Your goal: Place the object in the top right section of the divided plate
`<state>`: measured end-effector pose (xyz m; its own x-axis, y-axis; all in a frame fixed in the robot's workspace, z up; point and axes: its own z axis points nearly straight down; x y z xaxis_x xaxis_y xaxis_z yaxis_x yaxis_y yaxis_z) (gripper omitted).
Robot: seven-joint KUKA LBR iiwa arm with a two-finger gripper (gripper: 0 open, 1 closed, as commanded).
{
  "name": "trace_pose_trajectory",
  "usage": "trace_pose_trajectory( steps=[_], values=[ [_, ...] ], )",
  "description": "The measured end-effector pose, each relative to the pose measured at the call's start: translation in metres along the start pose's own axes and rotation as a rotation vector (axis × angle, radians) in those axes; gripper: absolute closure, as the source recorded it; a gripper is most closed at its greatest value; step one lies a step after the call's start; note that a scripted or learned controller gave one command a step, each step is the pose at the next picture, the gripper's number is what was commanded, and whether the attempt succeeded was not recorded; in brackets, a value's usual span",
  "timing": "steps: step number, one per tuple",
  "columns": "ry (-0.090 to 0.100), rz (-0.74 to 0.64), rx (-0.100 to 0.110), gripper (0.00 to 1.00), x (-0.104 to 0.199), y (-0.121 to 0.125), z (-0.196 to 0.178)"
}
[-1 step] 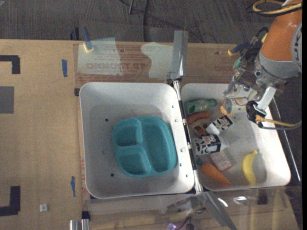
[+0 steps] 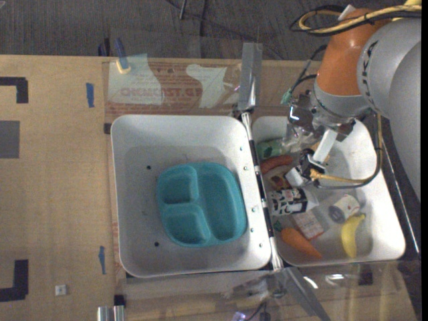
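Where the right bin's [image 2: 386, 202] clutter [image 2: 292, 201] lies, the end effector [image 2: 295, 142] hovers

Light falls evenly and fairly brightly from above. The white bin [image 2: 134, 146] left of the claw [image 2: 299, 151] holds a soft grey shadow. The clutter [image 2: 294, 202] just below the claw looks soft and low in detail. The dark floor [image 2: 134, 12] up and left of the claw is dim.

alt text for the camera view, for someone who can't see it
A grey and orange robot arm reaches from the right, its pincer over the right white bin, which holds a banana, a carrot and other small items. A teal divided plate lies in the left bin.
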<state>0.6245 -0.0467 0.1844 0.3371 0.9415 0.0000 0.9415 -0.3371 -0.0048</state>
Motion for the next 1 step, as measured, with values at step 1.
trace_pose_trajectory(
  steps=[1],
  values=[
    [-0.002, -0.301, -0.008, 1.00, 0.0288, 0.0056, -0.1541]
  ],
)
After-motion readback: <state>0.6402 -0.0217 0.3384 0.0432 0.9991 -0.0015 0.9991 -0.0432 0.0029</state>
